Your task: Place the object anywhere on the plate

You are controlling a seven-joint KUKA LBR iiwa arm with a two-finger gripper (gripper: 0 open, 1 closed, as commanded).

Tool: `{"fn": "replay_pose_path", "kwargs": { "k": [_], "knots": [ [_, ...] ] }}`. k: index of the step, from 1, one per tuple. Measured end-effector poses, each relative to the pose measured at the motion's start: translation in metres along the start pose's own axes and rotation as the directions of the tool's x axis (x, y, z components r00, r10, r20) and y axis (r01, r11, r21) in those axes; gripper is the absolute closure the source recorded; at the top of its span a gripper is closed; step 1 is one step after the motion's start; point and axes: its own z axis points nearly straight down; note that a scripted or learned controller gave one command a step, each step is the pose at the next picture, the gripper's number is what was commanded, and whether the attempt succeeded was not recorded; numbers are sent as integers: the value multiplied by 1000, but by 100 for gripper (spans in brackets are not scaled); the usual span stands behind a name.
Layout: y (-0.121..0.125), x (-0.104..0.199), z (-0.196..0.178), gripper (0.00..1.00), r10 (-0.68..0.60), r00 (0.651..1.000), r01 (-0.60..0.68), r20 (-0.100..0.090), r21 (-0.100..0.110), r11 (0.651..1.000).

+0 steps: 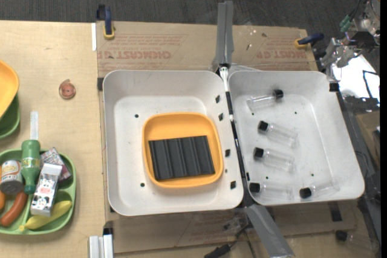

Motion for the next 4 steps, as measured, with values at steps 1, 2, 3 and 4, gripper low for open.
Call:
{"fn": "replay_pose_path", "kwargs": {
  "k": [1, 2, 3, 4],
  "knots": [
    [0, -14, -39, 100, -288, 958, 288, 0, -1, 958],
    [0, -14, -39, 0, -288, 958, 288, 0, -1, 958],
    [-6, -14, -95, 0, -564, 826, 564, 2, -3, 826],
    [-25, -13, -108, 0, -702, 712, 702, 0, -2, 712]
  ]
}}
